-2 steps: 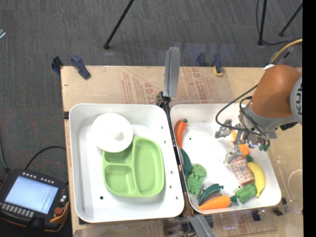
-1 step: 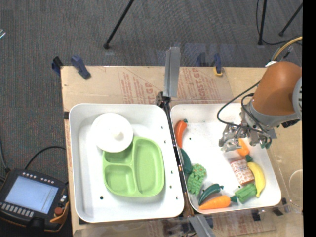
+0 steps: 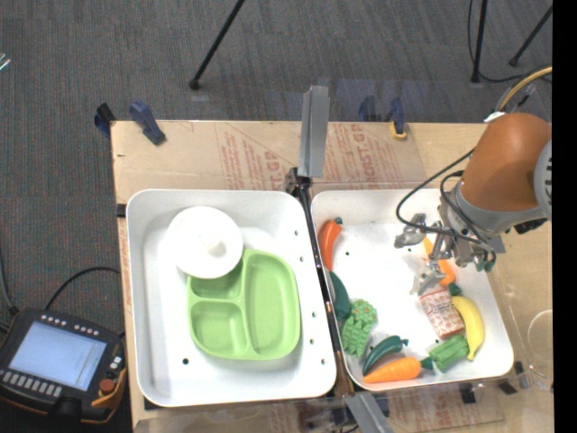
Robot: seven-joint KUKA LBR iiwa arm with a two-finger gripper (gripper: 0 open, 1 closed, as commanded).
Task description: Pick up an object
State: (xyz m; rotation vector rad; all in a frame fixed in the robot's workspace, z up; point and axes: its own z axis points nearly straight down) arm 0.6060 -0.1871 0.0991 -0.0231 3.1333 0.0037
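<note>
One gripper point(image 3: 439, 262) hovers low over the right bin point(image 3: 379, 219), can't tell its grip state. Just beneath it: small orange piece point(image 3: 446, 270), red-white packet point(image 3: 439, 312), banana point(image 3: 471, 324). Carrot point(image 3: 394, 370), broccoli point(image 3: 359, 326) at bin's near side. Left bin point(image 3: 149, 332): green divided tray point(image 3: 245, 308), white bowl point(image 3: 207, 240).

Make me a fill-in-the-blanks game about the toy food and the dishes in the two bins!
1. The green divided tray lies in the ____ bin.
2. The round plate overlapping the tray is ____.
3. The banana in the right bin is ____ in colour.
4. The gripper hangs over the ____ bin.

Missing words: left; white; yellow; right
</note>
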